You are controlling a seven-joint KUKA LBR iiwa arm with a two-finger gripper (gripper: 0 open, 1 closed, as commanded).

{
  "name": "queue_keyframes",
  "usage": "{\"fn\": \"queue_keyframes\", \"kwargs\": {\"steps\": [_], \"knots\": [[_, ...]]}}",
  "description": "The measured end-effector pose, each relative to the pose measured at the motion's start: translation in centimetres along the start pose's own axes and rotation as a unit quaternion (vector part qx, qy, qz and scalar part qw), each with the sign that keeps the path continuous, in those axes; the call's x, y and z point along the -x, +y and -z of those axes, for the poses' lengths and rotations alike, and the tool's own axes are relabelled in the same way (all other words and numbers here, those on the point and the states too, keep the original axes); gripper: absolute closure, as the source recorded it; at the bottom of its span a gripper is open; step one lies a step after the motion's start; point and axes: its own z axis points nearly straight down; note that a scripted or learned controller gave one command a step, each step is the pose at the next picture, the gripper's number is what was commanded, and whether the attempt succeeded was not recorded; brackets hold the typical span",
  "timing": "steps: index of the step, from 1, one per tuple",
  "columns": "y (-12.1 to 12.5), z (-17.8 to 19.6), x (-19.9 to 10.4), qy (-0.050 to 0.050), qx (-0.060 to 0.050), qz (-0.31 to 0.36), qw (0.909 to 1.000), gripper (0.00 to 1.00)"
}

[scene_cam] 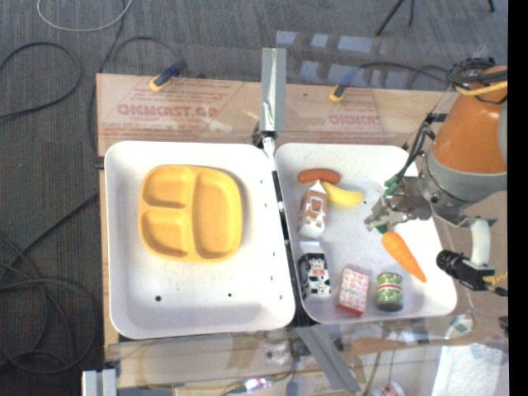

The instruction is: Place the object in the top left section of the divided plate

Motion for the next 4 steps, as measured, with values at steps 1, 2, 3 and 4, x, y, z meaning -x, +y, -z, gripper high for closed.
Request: {"fn": "queue_keyframes", "kwargs": {"steps": [1, 2, 3, 4], "knots": [[-2.8, 20.1, -5.4, -0.002, 0.002, 0.081, 0.9967, 1.0], [-3.3, 0.3, -12.4, -0.001, -0.001, -0.026, 0.9997, 1.0], [-3.7, -1.2, -20.1, -0.001, -0.002, -0.078, 0.9969, 1.0], [-4.1, -2.7, -28.6, -0.002, -0.002, -0.06, 0.9982, 1.0]]}}
